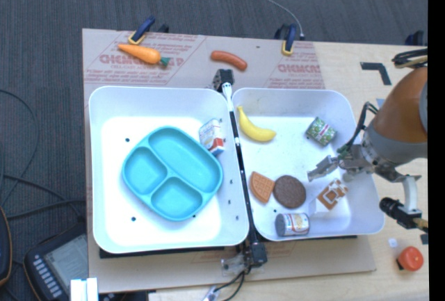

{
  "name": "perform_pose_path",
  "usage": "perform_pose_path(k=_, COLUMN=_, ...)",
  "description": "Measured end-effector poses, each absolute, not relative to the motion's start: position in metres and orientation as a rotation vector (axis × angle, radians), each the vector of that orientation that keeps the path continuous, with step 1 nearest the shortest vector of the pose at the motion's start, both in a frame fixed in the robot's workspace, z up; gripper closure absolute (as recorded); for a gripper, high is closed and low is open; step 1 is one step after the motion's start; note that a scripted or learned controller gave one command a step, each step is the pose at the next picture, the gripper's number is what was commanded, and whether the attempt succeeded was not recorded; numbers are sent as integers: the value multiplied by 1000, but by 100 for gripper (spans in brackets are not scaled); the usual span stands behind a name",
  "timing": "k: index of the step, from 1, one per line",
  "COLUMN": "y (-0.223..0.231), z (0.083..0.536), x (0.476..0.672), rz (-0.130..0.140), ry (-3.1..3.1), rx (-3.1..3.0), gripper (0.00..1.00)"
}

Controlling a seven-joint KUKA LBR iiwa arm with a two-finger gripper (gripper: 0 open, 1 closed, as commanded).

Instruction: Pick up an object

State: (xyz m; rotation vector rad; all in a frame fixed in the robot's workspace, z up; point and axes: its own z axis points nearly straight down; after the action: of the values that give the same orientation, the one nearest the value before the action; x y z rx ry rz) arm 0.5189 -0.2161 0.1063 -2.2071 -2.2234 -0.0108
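Near edge, right bin: small can [293,224] lying on its side against the near wall – metal, rigid, likely to roll; take it across the body, not the ends.
Right bin [292,96]: holds most of the loose items – can, chocolate cookie [289,190], waffle-pattern biscuit [261,187], banana [254,127], green packet [320,131], small brown-and-white box [332,195].
Gripper [334,166]: over the right side of the right bin, between the green packet and the small box, just far of the box.
Fingers: appear spread apart, nothing between them – not grasping.
Likely target: small brown-and-white box, nearest the fingers, lying flat near the bin's right wall. Judged light, stiff-sided, probably toy-grade plastic or card; smooth faces could slip.
Grip point: across the box's two short sides, low down, so it does not tip out. Right wall is close – little room for a finger on that side.
Alternative: green packet, far of the gripper, well apart from other items; looks soft and crinkly, may deform when pinched.
Flat items: cookie and biscuit lie touching or nearly so, thin and flush to the floor – hard to get under.
Banana: far-left of right bin, curved, smooth, light.
Left bin [104,174]: blue divided plate [172,173] and a small carton [213,135] at the far-right corner.
Worktop [188,60]: toy carrot [141,54] and sausage [229,60] beyond the bins.
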Motion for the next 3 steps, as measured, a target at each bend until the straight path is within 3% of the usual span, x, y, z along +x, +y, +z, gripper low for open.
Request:
perform_pose_path(k=1, y=-146, z=91, x=489, rz=-13, ry=-2234, rx=-2237, gripper=0)
perform_pose_path(k=2, y=-147, z=100, x=489, rz=-9, ry=-2233, rx=-2238, gripper=100)
perform_pose_path(k=3, y=-224, z=89, x=487, rz=-8, ry=-2226, rx=-2224, gripper=100)
